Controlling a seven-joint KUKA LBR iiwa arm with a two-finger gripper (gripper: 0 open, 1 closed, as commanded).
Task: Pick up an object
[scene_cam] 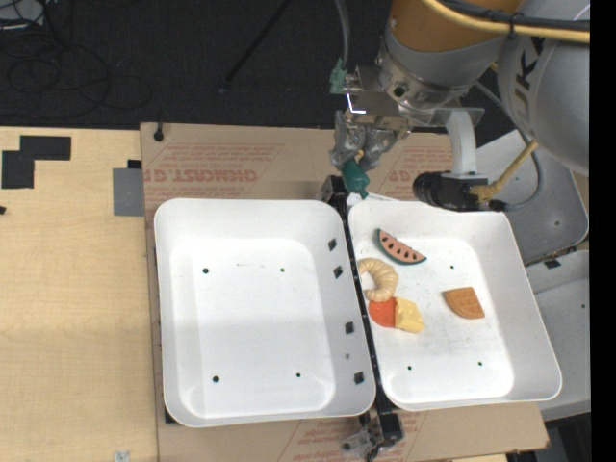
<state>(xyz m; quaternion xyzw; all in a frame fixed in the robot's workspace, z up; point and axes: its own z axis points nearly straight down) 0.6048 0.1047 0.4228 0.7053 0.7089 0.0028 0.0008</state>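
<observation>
My gripper (357,166) hangs above the back rim of the bins, near where they meet. A small teal-green object (356,178) sits between its fingertips, lifted off the bin floor. In the right bin (520,354) lie a watermelon slice (399,248), a curved beige pastry (380,277), a red piece (382,313), a yellow wedge (410,317) and an orange bread-like piece (465,303). The pastry, red piece and yellow wedge touch each other near the bin's left wall.
The left bin (192,373) stands beside the right one, with black clips (348,327) along the shared divider. The arm's grey body and orange band (452,17) loom over the back right. Cardboard (241,162) lies under both bins.
</observation>
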